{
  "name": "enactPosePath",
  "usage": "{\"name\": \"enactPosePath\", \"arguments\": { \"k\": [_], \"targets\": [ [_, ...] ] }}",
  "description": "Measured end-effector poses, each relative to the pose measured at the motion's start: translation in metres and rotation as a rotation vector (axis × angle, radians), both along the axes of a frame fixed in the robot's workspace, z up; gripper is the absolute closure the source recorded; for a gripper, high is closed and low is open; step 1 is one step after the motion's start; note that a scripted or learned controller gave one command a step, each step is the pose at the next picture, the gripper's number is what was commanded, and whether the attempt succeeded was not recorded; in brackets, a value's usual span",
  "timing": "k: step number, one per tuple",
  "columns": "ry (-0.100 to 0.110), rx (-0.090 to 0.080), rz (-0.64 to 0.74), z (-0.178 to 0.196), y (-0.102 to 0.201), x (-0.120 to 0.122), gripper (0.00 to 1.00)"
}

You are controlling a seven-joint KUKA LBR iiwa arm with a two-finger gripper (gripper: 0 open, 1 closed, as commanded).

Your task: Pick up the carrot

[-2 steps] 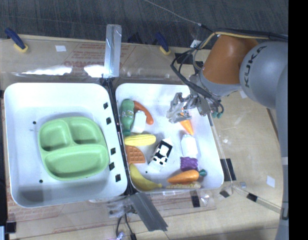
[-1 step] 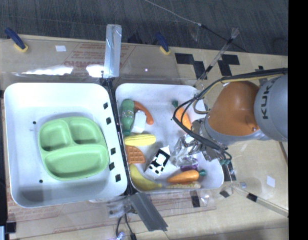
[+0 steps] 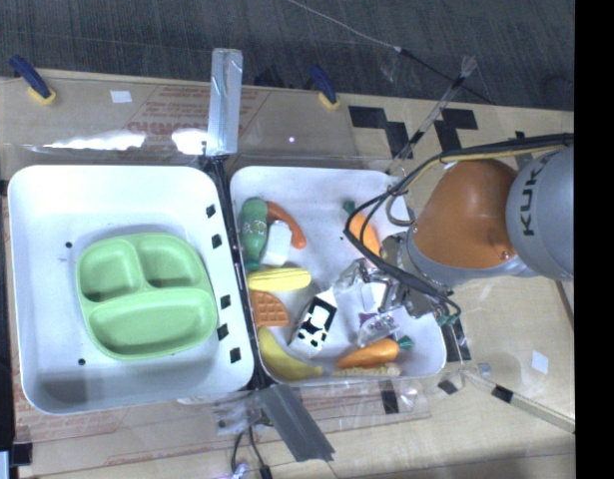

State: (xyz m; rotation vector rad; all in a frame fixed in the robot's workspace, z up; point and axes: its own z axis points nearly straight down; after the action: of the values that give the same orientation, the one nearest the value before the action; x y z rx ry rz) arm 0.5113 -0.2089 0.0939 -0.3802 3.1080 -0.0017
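carrot: point(image 3: 370, 350) small orange piece with a green tip at its right end, lying roughly flat in the right bin, near the front wall, just right of the bin's middle. It points left to right with a slight upward tilt.
carrot's neighbours: a pale, knobbly item lies just in front of it against the wall; a white tag with black marks point(image 3: 314, 322) is just to its left; a banana point(image 3: 284, 359) curves along the front-left corner.
gripper: point(image 3: 383, 305) sits low over the right bin, just behind and above the carrot. Clear fingers and cable clutter blur its outline, so I cannot tell whether the claw is spread or pressed together. No carrot is visible between the fingers.
arm: grey wrist with orange band point(image 3: 468, 218) reaches in from the right, hanging over the bin's right half.
step in hand (judged): final approach to the carrot; not yet grasped.
doing it well (judged): set the claw across the carrot's short width, near mid-length, clear of the green tip. Come down straight, keeping off the front wall and the tag.
risk (judged): the tapered shape may squirt out sideways; the item in front could get pinched too.
right bin: point(image 3: 316, 180) also holds a green bottle-like item point(image 3: 253, 224) and a corn cob point(image 3: 279, 279) towards the left.
left bin: point(image 3: 32, 267) holds a green divided plate point(image 3: 144, 295), well apart from the work.
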Motion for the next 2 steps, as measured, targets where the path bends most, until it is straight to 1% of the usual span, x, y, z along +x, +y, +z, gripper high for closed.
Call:
{"name": "enactPosePath", "arguments": {
  "k": [1, 2],
  "targets": [
    [0.006, 0.001, -0.256, 0.007, 0.0, 0.071, 0.0],
    [0.003, 0.0, -0.249, 0.018, 0.001, 0.073, 1.0]
  ]
}}
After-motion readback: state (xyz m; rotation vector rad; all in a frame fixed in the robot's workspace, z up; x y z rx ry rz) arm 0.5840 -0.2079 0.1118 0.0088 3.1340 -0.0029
